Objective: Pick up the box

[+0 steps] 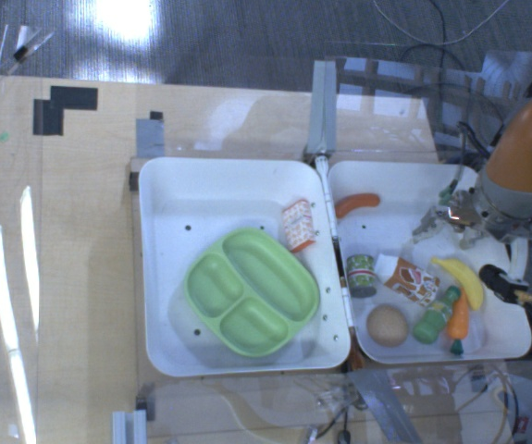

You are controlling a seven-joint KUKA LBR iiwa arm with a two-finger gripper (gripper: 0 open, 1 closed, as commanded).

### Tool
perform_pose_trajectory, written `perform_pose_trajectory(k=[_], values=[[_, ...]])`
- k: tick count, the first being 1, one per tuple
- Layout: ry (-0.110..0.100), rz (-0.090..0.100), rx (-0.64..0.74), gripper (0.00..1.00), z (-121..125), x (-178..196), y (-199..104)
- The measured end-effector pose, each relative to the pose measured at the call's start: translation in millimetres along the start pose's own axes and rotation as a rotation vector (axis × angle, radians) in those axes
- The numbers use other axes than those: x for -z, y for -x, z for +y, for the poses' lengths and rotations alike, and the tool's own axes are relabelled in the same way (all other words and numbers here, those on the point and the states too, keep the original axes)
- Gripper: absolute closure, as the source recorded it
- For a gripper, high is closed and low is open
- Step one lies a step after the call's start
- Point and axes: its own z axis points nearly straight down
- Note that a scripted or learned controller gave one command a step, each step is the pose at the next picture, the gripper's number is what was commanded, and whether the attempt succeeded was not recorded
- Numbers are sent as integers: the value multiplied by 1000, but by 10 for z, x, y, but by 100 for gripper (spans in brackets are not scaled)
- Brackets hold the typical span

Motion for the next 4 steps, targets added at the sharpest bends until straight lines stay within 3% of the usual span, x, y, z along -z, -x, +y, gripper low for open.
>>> perform_pose_trajectory(k=[1, 2, 3, 4], values=[[2, -2, 112, 0, 705, -9, -232], [2, 0, 215, 0, 262, -2, -935], [2, 0, 215, 0, 263, -2, -930], [-7, -8, 183, 0, 410, 0, -1159]])
